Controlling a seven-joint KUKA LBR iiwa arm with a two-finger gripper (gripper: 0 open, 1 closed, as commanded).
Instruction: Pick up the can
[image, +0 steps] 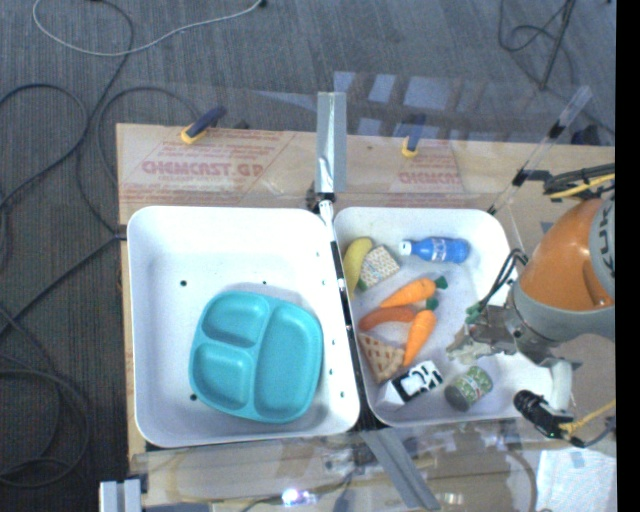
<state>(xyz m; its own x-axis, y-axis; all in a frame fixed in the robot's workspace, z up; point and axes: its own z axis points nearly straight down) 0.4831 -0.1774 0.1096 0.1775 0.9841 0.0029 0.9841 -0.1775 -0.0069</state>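
Green-labelled can (468, 386) lies in the right bin's (497, 228) near corner (beside a carton (417, 380)); jaws (478, 338) hover just above, state unclear.

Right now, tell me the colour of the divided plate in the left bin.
Turquoise, a light blue-green all over: the divided plate, plain in the camera view.

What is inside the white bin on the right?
The right bin holds a banana, blue bottle, carrots, waffle piece and the can. The gripper hides some of the floor.
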